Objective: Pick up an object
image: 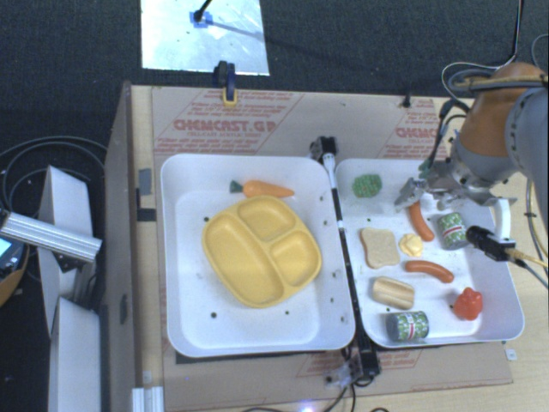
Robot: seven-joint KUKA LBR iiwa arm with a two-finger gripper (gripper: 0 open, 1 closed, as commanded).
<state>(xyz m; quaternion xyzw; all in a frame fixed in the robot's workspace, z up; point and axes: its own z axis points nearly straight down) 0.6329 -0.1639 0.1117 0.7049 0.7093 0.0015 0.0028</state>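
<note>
1. The gripper (412, 193) hangs low over the far side of the right bin (515, 320); how wide it stands, I cannot tell.
2. Likeliest target: the sausage (419, 221), just beneath it.
3. Risk: the green can (451, 230) sits just right of it, so a descent could knock the can.
4. The sausage is round, so it may roll free.

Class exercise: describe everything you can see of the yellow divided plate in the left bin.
The yellow divided plate looks like moulded plastic, with rounded corners and three compartments: one across the top, one at right, one large at lower left. It lies flat, turned at a slant, on the left bin floor. A toy carrot lies just above it, apart.
</note>
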